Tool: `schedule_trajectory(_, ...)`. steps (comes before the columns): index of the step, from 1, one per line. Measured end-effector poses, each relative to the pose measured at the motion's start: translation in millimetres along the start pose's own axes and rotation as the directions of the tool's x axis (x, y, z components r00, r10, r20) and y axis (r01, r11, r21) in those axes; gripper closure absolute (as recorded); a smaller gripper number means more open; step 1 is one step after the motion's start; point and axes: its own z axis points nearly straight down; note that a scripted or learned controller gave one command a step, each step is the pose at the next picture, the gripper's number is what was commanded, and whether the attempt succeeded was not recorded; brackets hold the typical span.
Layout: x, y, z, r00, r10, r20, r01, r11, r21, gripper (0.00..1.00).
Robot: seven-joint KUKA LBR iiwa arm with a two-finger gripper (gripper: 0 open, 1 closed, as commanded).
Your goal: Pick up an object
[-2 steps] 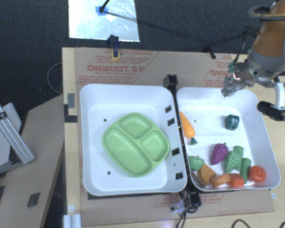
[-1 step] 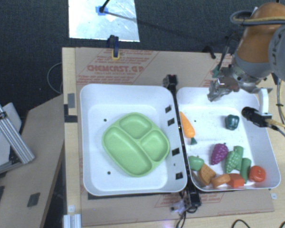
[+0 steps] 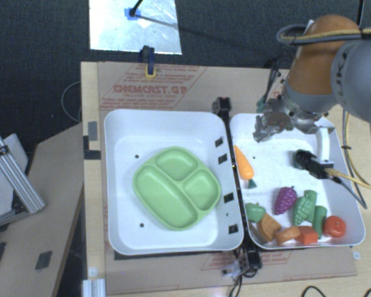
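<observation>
One tool [image 3: 267, 130] over right bin [image 3: 352, 218], carrot [image 3: 243, 162] just beside

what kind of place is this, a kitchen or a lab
Likely a robotics lab bench, not a kitchen: a grey arm reaches over two white bins, and the food is plastic toys.

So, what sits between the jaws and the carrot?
Nothing: in the camera view, bare white floor of the right bin separates the gripper from the carrot.
</observation>
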Motion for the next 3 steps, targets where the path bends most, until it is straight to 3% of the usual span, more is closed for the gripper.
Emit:
schedule_trajectory(2, 92, -51, -24, 1.000, -0.001, -0.001, 0.001, 1.000, 0.001, 1.00)
schedule_trajectory(3, 118, -63, -11, 1.000, 0.001, 0.001, -0.001, 1.000, 0.000, 1.00)
